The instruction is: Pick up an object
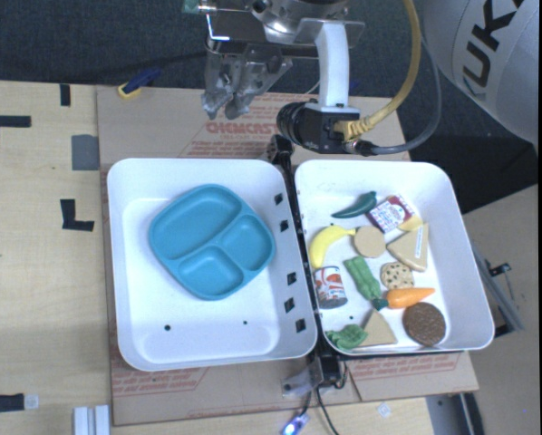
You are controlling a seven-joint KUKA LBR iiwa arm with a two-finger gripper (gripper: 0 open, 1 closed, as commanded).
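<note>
Two white bins sit side by side on a brown bench.
The gripper [232, 107] hangs above the far edge, nearly shut and holding nothing. Toy food like the banana [330, 241] waits in the right bin [461, 243]. Nothing is picked up yet.

**Colours in the two bins**

Both bins [126, 270] are white. The left one carries a sky-blue tray [211, 240]. In the right lie a yellow banana [329, 241], an orange carrot [409, 295], a brown cookie [425, 323], a dark green pepper [354, 207], and a red-and-white can [330, 286]. The desk [35, 270] is tan with black marks.
</note>
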